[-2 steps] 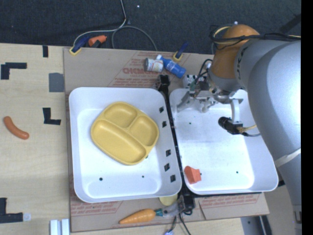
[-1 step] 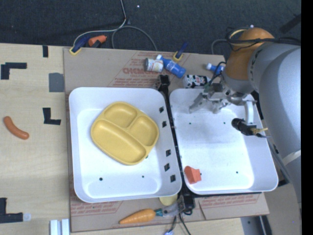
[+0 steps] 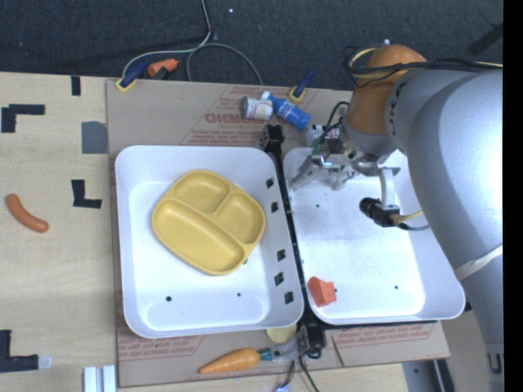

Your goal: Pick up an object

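The grey arm (image 3: 458, 162) enters from three o'clock, its orange band (image 3: 377, 88) sitting at about one o'clock in the view; the pincer (image 3: 327, 168) hangs over the far left corner of the right bin (image 3: 368, 260), close to the divider between the two bins; whether it is spread or pressed together I cannot tell, and nothing shows in its grip; a dark cable fitting (image 3: 377, 211) juts from the wrist over the bin's floor.

A small orange block (image 3: 322, 291) lies in the right bin at its near left corner, toward six o'clock of the pincer and well apart from it; the left bin (image 3: 139, 292) holds a yellow compartment plate (image 3: 209, 220), lying flat near the bin's middle.

On the bench outside the bins: a blue and white bottle (image 3: 276, 109) lies on its side at twelve o'clock beyond the bins; a toy carrot (image 3: 230, 362) lies at six o'clock just in front of the left bin; a toy sausage (image 3: 26, 213) lies at nine o'clock, far from everything else.
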{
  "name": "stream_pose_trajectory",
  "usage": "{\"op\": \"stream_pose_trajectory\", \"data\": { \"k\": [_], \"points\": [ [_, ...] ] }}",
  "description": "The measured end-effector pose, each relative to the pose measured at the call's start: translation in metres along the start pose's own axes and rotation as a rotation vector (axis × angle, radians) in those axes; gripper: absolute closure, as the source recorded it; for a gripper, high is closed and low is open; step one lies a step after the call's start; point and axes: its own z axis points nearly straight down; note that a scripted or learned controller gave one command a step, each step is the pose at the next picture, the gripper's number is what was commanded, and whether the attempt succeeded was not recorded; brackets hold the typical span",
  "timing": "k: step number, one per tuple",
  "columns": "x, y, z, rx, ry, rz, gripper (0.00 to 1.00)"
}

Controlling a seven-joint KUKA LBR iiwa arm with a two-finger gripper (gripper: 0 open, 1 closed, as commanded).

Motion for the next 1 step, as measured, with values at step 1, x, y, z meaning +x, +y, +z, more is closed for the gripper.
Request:
{"op": "stream_pose_trajectory", "data": {
  "k": [1],
  "points": [
    [0.0592,0.0017,-0.106,-0.008,0.007,-0.001,0.0]
  ]
}}
